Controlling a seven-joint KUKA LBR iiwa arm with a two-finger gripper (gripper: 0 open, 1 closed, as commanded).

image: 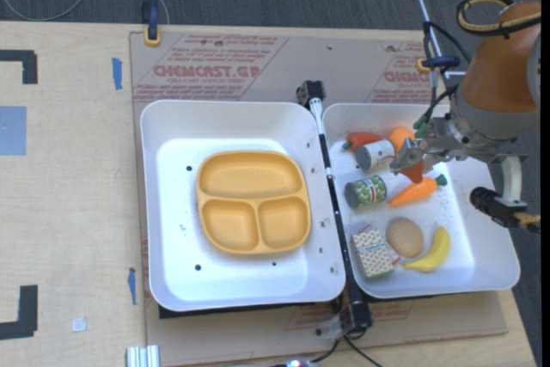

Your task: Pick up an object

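The right bin (pixel 490 271) holds several small objects. A green-labelled can (pixel 368 191) lies on its side next to a carrot (pixel 412 191). Behind them are a small grey can (pixel 375 155), an orange round piece (pixel 400 137) and a red-orange piece (pixel 363 138). Toward the front sit a brown potato (pixel 404 236), a yellow banana (pixel 432 252) and a small patterned box (pixel 372 252). My gripper (pixel 412 155) hangs low over the back of this bin, right beside the grey can and just above the carrot's thick end. Its tip hides part of what lies under it.
The left bin (pixel 163 185) holds a yellow divided plate (pixel 253 202). A black clamp (pixel 310 92) sits at the back where the two bins meet. The grey arm with its orange band (pixel 507 64) reaches in from the right, with cables around it.
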